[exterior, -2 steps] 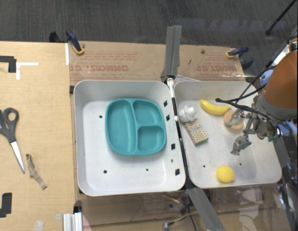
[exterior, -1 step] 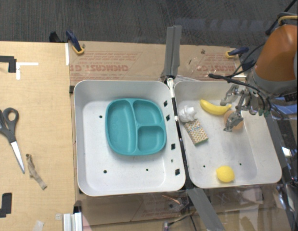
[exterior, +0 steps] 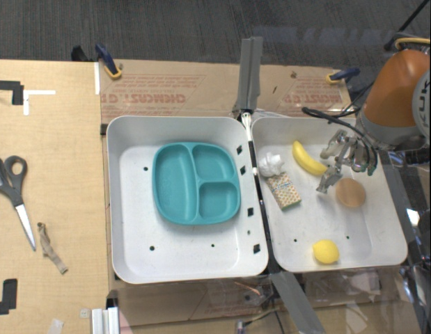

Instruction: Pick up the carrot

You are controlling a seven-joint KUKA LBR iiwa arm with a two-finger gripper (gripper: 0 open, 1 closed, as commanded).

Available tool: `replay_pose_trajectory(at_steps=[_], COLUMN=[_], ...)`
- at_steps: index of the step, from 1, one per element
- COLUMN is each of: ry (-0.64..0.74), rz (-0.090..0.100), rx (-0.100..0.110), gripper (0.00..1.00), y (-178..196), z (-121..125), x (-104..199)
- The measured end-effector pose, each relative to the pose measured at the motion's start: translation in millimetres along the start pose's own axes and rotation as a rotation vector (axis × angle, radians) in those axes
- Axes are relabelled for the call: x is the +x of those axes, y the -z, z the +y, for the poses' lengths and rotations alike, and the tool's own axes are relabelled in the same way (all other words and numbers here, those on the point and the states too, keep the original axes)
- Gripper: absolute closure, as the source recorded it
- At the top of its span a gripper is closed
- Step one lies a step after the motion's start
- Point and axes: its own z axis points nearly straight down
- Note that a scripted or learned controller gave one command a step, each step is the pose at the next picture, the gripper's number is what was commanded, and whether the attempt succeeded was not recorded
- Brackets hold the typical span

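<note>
The pincer [exterior: 338,167] hangs low in the right bin [exterior: 382,256] between a banana [exterior: 308,158] and a tan round fruit [exterior: 351,193], apparently to search; neither its opening nor the carrot's whereabouts can be told

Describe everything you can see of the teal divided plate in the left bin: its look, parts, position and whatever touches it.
The teal divided plate is a rounded rectangle, seemingly matte plastic, with a raised rim. Ridges split it into three compartments: one long section along its left side and two smaller ones stacked on the right. All three look bare. It lies flat, right way up, slightly rotated, near the middle of the left white bin, resting on the bin's floor. It stands apart from the bin's walls, and nothing else touches it.
</note>
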Motion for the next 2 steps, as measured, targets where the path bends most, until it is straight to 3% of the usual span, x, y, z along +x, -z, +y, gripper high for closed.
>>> replay_pose_trajectory(at_steps=[1, 2], ry=[-0.042, 0.1], rz=[-0.002, 0.0], rx=[0.0, 0.0], gripper=[0.0, 0.0], y=[27.5, 0.4], z=[-14.7, -40.7], x=[-13.1, 40.9])
